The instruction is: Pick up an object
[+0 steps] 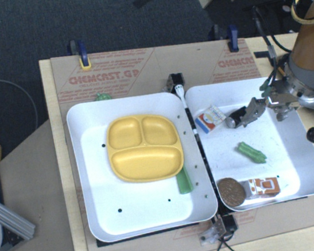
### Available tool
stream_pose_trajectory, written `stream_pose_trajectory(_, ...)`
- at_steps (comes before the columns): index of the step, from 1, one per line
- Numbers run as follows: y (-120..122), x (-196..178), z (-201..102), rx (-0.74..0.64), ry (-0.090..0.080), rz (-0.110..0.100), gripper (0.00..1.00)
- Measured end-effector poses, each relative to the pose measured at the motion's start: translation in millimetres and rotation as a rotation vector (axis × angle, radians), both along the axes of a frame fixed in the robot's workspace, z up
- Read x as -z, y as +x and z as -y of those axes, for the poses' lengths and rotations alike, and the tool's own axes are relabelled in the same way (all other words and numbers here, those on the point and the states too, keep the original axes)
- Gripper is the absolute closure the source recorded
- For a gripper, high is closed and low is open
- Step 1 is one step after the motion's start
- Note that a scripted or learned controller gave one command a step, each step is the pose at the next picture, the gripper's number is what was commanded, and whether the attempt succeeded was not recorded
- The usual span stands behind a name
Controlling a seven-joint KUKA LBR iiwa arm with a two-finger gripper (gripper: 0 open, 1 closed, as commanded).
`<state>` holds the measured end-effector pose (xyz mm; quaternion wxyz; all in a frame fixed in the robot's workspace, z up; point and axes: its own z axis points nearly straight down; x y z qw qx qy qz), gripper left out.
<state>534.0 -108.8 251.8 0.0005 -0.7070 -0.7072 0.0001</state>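
While the arm [309,54] reaches in from the right, its gripper [247,114] sits low over the far part of the right bin [299,148]. The fingers point left, toward a small card or packet [209,118] with red, white and blue print that lies in the far-left part of that bin. Whether the fingers are apart or together cannot be told at this resolution, and nothing can be seen between them.

Right bin contents:
- A green pod-shaped object [252,153] lies near the middle, set diagonally, apart from the gripper and on its near side.
- A round brown disc [231,191] lies at the near-left corner.
- An orange and white packet [263,187] lies just right of the disc, touching or almost touching it.

Left bin [95,177] contents:
- A yellow divided plate [145,147] with three compartments occupies the centre.
- A green strip-shaped object [184,181] lies at the plate's near-right edge, partly tucked against it, close to the bin's right wall.

Both bins rest on a brown board [137,69] that is clamped at its far edge by two blue clamps [82,52].
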Motion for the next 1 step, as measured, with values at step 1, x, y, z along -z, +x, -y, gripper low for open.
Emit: stream_pose_trajectory(1, -56.3, -59.8, -62.6, -0.005, 0.001, 0.003, 0.0)
